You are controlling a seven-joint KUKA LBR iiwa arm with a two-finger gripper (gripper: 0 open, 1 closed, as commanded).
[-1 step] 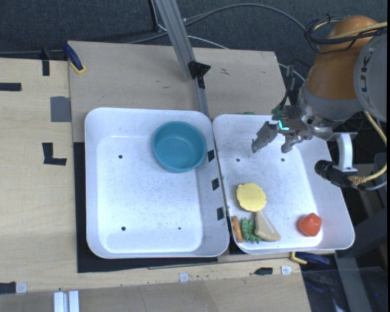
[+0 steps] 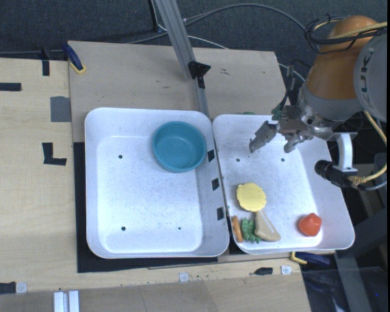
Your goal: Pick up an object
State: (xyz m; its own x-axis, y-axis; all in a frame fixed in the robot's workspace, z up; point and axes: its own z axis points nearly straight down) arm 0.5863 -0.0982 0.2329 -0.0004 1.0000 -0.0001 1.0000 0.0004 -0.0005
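Where the bin's floor lies, round flat yellow piece.

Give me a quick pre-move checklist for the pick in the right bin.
1. Gripper open with nothing between its jaws: ok, the two jaws are spread and bare.
2. Gripper over the right bin: ok, it sits above the bin's far half.
3. Targets in view: ok. Yellow disc, red ball, and a tan wedge with a carrot at the near edge.
4. Gripper lined up over a target: not ok, all items lie nearer the front than the jaws.
5. Room around the target: ok for the ball and disc; not ok for the wedge and carrot, which are bunched together.
6. Blue bowl out of the way: ok, it is in the left bin.
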